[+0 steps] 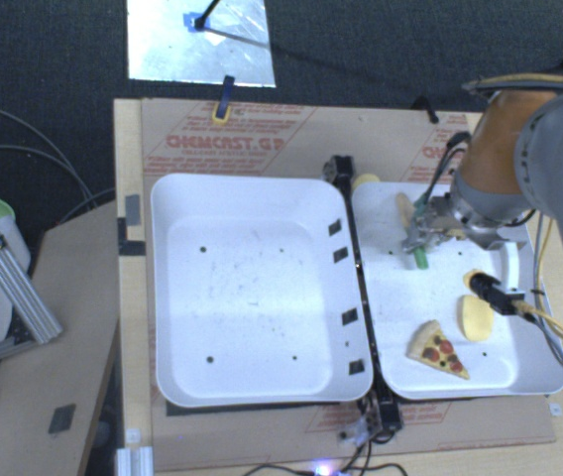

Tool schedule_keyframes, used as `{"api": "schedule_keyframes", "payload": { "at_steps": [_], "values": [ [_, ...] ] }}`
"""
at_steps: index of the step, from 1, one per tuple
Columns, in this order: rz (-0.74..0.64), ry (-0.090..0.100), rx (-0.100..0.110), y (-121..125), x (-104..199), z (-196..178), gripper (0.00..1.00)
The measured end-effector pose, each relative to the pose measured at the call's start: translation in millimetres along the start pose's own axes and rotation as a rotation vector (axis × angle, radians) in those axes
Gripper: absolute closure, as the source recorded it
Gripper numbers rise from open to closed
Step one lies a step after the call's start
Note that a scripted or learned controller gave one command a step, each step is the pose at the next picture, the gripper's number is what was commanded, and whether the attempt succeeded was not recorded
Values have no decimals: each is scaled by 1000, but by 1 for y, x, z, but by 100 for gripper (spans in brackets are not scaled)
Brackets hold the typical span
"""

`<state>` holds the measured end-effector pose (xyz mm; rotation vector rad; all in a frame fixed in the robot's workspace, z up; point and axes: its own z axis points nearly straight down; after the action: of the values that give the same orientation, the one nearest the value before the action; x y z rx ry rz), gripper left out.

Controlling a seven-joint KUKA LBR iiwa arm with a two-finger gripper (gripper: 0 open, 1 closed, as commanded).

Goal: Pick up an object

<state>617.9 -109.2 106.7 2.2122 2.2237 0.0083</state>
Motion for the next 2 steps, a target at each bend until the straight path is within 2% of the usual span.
{"api": "schedule_keyframes", "payload": {
  "at_steps": [1,2],
  "values": [
    [9,-1,8,-44,-54,23,100],
    [5,-4,1,-10,-91,21,100]
  ]
}}
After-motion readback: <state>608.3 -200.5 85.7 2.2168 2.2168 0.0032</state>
